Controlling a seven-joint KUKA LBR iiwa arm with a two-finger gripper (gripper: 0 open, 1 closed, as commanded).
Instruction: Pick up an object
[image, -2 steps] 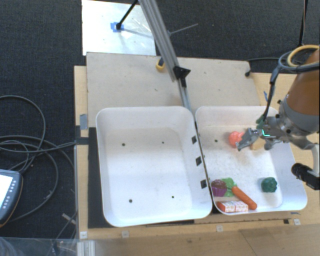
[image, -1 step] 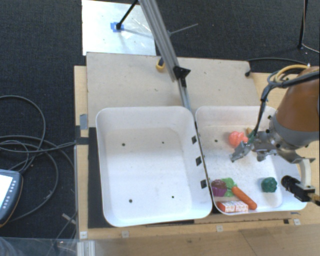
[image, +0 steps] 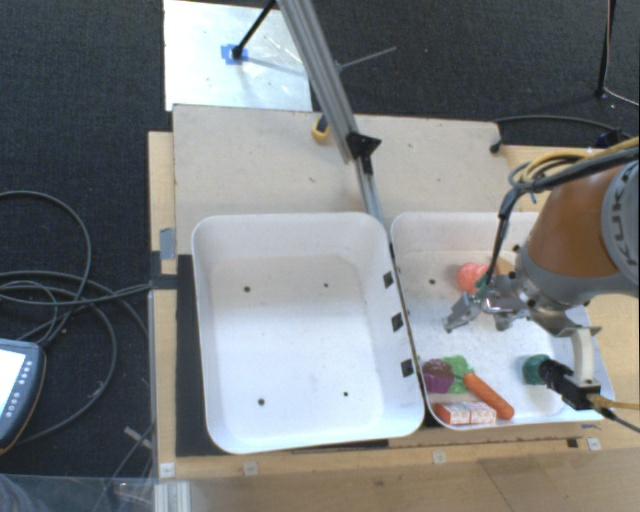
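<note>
Pink-orange ball (image: 471, 275) sits in the right bin (image: 420, 235), upper-mid floor, just above and a bit right of the gripper (image: 462, 315); looks apart from it, not held. Ball is small, round, peachy-pink. Gripper fingers: can't tell if wide or narrow, too blurry. Lower down, near the bin's front wall: purple piece (image: 437, 376), green bit (image: 457, 366), carrot (image: 489, 396), red-white pack (image: 465, 413). Teal object (image: 535, 368) at the right. Left bin (image: 290, 330) alongside.

Two white bins (image: 290, 240) sit on a pale tan bench (image: 260, 160) over black carpet (image: 80, 100). At lower right lie an orange carrot (image: 489, 396), a purple and green piece (image: 446, 373), a pink-orange ball (image: 470, 275), a teal object (image: 536, 368) and a red-and-white packet (image: 464, 413). The arm's band (image: 575, 220) is orange.
</note>
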